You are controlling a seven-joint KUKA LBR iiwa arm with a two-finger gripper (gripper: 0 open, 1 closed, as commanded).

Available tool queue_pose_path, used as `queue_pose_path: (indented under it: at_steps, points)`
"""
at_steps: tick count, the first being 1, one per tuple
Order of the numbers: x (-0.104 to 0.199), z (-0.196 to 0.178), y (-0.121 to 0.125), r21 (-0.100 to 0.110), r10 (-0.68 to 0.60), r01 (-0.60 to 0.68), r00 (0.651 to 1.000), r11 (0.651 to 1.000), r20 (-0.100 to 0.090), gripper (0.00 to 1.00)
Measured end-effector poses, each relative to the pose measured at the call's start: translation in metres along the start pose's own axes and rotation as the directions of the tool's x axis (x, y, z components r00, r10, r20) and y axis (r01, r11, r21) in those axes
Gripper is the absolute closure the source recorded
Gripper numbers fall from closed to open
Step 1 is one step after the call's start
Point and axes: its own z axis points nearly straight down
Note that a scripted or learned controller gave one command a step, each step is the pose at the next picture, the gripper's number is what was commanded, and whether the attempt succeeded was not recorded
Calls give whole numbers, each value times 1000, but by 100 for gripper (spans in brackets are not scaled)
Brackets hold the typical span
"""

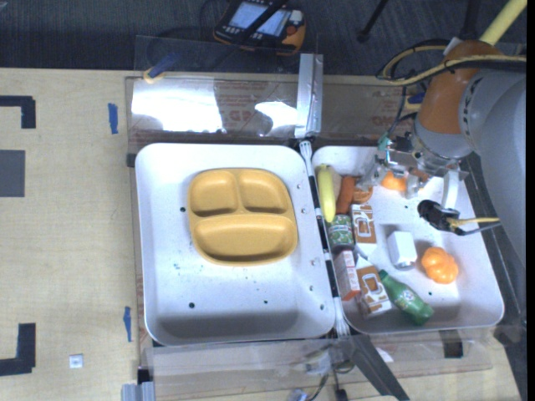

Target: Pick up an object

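camera view: two-finger gripper point(399, 172) hangs above a small orange object point(393, 183) in the right white bin point(478, 291); finger state unclear.

Yellow divided plate point(242, 215), hollows facing up, lying in the middle of the left white bin point(242, 303). Behind that bin, a glossy clear panel point(209, 107) along its far edge. Further back, a black handheld controller point(257, 22) with a lit screen. On the wooden bench point(63, 224), blue tape strips point(113, 117) and black corner marks point(18, 111)
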Motion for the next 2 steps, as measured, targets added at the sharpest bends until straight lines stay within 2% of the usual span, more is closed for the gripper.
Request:
queue_pose_path:
  at_steps: [1, 2]
  points:
    - [1, -10, 0, 3, -2, 2, 1000, 1000, 0, 100]
    - [-43, 6, 14, 35, -195, 197, 980, 980, -35, 100]
